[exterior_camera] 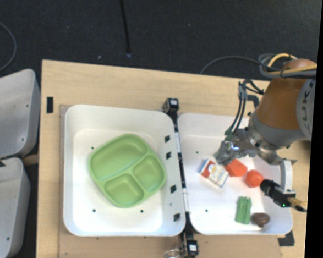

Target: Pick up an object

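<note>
At the near edge of the bench [43, 239] a small black clamp [189, 246] sits where the two white bins meet. Just above it to the right, in the near corner of the right bin [199, 222], lie a green block [243, 210] and, touching or almost touching its right side, a small brown lump [260, 219]. Farther back in that bin are a white box [213, 173] with red and blue print, tilted, an orange piece [236, 168] just right of it, and a second orange-red piece [254, 178] near that one. The hand [227, 150] hangs over the back half of the right bin, just above the box and the first orange piece; whether it is wide or narrow cannot be told, and nothing is seen held in it. The arm [284, 112], grey with an orange band, comes in from the right, with cables looping around it.

The left bin [68, 202] holds a green tray [127, 169] with three compartments, lying flat near its middle. A second black clamp [170, 105] sits at the far end of the seam between the bins. Two white panels [8, 115] lie off the bench to the left, on dark floor [157, 26].
</note>
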Motion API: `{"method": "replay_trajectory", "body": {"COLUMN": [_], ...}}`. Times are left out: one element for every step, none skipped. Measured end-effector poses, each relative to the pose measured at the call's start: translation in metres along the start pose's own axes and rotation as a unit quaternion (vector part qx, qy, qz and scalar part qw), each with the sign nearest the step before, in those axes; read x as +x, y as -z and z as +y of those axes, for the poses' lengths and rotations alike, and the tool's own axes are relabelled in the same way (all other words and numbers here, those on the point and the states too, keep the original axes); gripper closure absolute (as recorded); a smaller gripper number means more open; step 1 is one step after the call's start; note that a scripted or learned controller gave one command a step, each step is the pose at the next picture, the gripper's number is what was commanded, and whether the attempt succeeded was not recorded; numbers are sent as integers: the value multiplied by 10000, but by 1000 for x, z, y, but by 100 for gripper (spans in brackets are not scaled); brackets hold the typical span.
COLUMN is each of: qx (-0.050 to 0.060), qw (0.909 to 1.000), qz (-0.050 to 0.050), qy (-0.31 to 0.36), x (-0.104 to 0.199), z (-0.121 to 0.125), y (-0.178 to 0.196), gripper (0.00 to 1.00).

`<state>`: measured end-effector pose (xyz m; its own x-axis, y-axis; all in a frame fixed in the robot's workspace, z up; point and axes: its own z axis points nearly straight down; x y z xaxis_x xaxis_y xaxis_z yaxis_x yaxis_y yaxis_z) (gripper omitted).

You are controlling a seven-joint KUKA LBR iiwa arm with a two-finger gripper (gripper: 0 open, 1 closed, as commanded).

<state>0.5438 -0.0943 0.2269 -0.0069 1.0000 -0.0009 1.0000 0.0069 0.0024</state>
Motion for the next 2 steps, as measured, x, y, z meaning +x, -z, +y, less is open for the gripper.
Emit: {"method": "replay_trajectory", "body": {"qx": [2, -2], "qw": [10000, 10000], "qz": [8, 3], "qy": [-1, -4], "x": [40, 89], "z": [17, 33], "y": [0, 15], "gripper": [100, 100]}}
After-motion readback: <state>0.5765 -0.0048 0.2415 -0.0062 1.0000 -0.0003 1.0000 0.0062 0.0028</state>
